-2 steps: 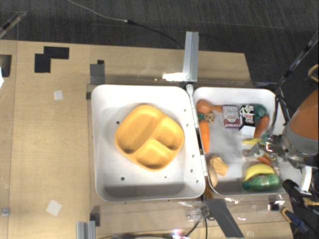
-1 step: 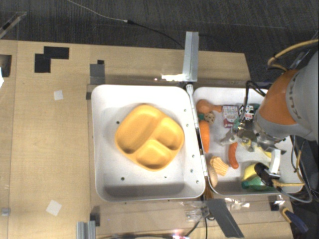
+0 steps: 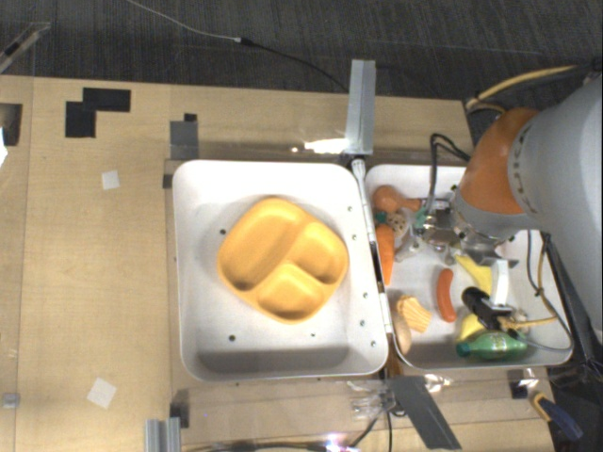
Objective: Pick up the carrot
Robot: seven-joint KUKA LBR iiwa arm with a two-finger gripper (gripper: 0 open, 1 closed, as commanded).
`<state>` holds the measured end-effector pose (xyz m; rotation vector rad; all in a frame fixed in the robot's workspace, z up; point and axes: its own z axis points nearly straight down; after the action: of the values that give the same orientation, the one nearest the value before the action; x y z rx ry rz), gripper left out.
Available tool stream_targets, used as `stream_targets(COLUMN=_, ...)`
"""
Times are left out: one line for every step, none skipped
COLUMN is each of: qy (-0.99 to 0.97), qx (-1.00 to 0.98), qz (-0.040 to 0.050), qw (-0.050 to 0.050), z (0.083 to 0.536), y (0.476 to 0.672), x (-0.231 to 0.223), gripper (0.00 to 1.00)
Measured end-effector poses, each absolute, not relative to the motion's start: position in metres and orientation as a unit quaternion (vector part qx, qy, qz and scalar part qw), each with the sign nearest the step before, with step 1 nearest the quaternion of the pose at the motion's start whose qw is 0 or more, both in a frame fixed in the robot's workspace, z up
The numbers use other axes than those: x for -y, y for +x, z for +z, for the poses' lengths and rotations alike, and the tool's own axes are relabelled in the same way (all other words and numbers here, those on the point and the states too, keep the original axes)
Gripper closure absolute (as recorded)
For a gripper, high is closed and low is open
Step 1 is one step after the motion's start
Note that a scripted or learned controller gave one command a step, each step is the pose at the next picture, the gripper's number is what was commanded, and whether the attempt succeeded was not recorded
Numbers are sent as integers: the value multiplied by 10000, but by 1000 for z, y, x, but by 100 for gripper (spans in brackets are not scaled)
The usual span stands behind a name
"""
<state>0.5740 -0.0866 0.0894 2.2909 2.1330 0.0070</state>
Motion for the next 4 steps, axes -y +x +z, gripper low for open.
stream_targets(qy=7995, qx=-6006, qz=30, qw=24, z=88, y=585, x=87, gripper=0)
stream_targets(qy=8928, qx=-4505, qz=30, qw=13, z=87, y=589, x=85, gripper=0)
stream_targets(qy=9420, qx=-3356, qz=21, qw=6, z=108, y=636, x=90, gripper=0)
stream_targets(qy=9386, qx=-3450, qz=19, qw=6, z=88, y=576, x=81, gripper=0)
